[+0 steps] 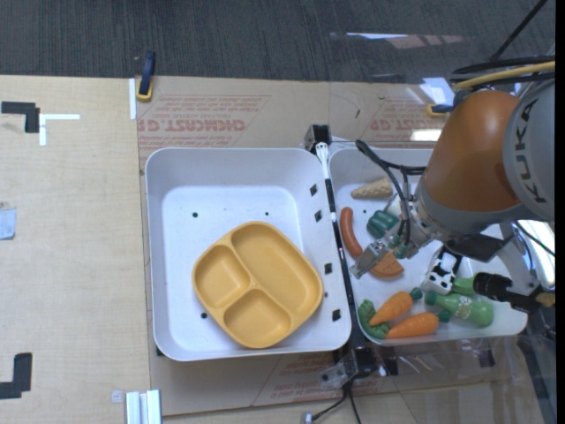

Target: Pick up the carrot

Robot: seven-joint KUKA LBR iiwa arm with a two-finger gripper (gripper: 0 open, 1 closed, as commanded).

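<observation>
Dark carpet runs along the top of your view, and below it you've got the pale wood bench (71,263) with a sheet of cardboard (229,113) under the two white bins. Your gripper (371,261) is low inside the right bin (510,327), hanging off that big grey arm (481,162) with the orange band; honestly I can't tell from this angle whether it's spread or pinched, too much metal and cable bunched up there. Right at its tip you'll see an orange slice-shaped piece (387,268), touching or nearly so, hard to call. Just left of that lies a red sausage (350,230), running along the bin's left wall, and up above sits a tan bread-looking piece (373,188). A small teal thing (382,222) is tucked close to the wrist. The carrot (391,308) you're after is down toward the near edge of the right bin, green top pointing left, lying loose and apart from the gripper. A second carrot (411,326) lies just beside it, nearer the front wall. To their right there's a green bottle (463,307) on its side and a black-and-white toy (439,277) above it. Over in the left bin (177,325) a yellow divided plate (256,283) sits a bit tilted, three compartments.
</observation>
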